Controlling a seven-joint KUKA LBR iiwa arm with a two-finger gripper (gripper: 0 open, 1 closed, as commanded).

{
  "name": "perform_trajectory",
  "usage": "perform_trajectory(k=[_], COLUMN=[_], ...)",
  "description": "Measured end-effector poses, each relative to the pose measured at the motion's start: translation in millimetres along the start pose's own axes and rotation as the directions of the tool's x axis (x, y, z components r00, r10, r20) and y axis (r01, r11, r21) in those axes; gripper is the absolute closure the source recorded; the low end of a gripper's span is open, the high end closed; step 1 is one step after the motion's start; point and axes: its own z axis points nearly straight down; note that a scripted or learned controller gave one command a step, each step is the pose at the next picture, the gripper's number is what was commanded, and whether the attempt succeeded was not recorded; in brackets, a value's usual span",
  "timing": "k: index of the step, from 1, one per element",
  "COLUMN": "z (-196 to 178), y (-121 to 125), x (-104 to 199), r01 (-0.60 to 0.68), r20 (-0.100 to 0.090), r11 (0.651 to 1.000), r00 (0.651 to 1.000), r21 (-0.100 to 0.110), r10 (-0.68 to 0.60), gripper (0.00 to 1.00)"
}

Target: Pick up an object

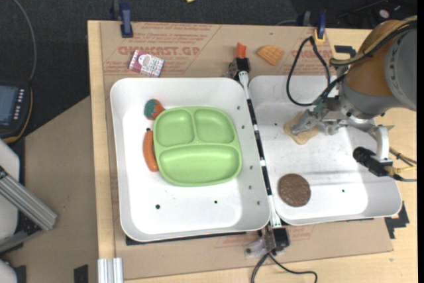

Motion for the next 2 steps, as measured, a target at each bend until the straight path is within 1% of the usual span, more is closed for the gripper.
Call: perform_trajectory(k=[1, 2], z=[0.6, 1.0], y=[24.9, 61.1], x=[6.8, 8.9], r01=[0.000, 0.001], r20=[-0.002, -0.002], r11=[1.000, 1.000], r00=[1.000, 1.000], r21=[0.001, 0.000], r10=[0.000, -0.001], gripper=[0.00, 0.00])
